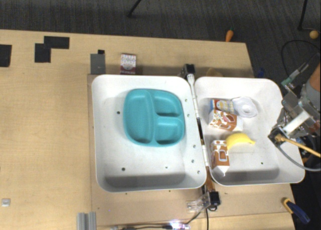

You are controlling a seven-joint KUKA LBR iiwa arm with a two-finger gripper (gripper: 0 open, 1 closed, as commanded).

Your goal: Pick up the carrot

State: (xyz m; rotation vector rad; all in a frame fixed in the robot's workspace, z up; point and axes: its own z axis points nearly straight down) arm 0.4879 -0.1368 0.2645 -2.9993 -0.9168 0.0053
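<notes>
The right bin (266, 171) holds an orange-and-white packet (223, 119), a second orange-brown packet (220, 154) near the divider, a yellow lemon-like piece (239, 141) and a clear plastic cup (246, 107). I cannot tell whether either orange item is the carrot. My gripper (295, 123) hangs over the right bin's right rim, away from all these things, with nothing seen in it.
The left bin (108, 174) carries a teal divided plate (153, 117). A small patterned box (128, 62) and a grey block (98, 62) stand on the bench behind the left bin. A small orange object (229, 35) sits at the bench's back edge.
</notes>
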